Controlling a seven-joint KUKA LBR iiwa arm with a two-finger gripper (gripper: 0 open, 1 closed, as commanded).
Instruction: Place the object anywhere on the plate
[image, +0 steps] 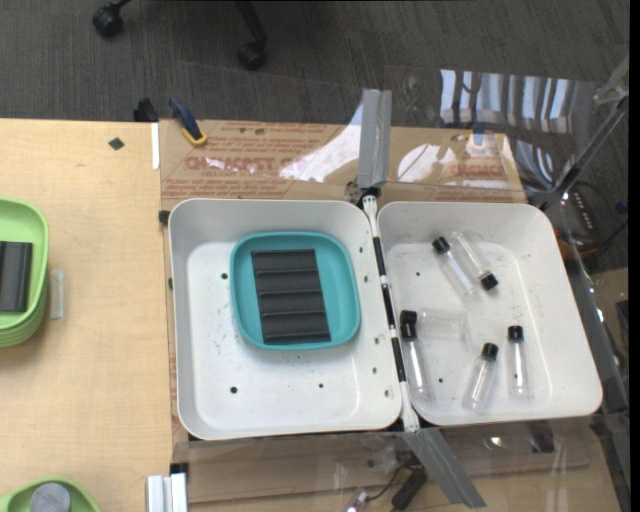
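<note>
Gripper state and load: cannot tell from this view. The vials are in the right bin (556, 300), well apart from the teal plate (243, 291) in the left bin (208, 385): a pair (465, 262) near the back, one (410, 352) by the divider and two (500, 366) at the front. The clear vial bodies wash out against the white, so mostly the black caps read, and the green tray (22, 222) is cut off at the left edge.
</note>
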